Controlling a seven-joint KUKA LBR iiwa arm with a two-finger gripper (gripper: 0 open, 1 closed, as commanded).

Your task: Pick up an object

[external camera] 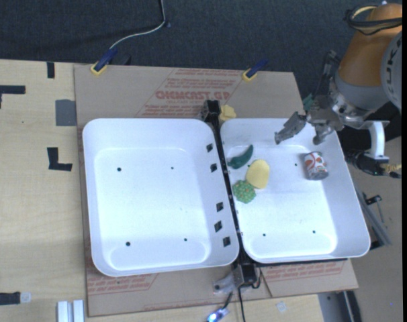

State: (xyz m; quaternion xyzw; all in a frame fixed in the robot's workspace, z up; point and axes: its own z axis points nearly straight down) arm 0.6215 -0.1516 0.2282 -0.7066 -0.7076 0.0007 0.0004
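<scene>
On the counter (29,180) lie two shallow white plastic bins side by side, on a sheet of brown cardboard (190,92) that is held by blue and yellow clips at its far edge. The left bin (96,180) has nothing to grasp inside. The right bin (344,220) carries all the candidates for the task.

Near the wall of the right bin that meets the left bin there are three small things close together: a dark green curved piece (242,156) like a pepper or a leaf, a pale yellow rounded object (258,174) just beside it, and a green bumpy ball (244,191) that touches the yellow one on the side toward the near edge. Well apart from them, by the right wall of the same bin, lies a small red and white can (315,165) on its side.

The claw (301,131) hangs over the far part of the right bin, its two fingers spread wide with nothing between them. The grey arm with the orange band (368,52) comes from the right, so the claw is tilted. It stands between the cluster and the can, nearer to the can, and I judge that the can is the easier target because it lies alone.
</scene>
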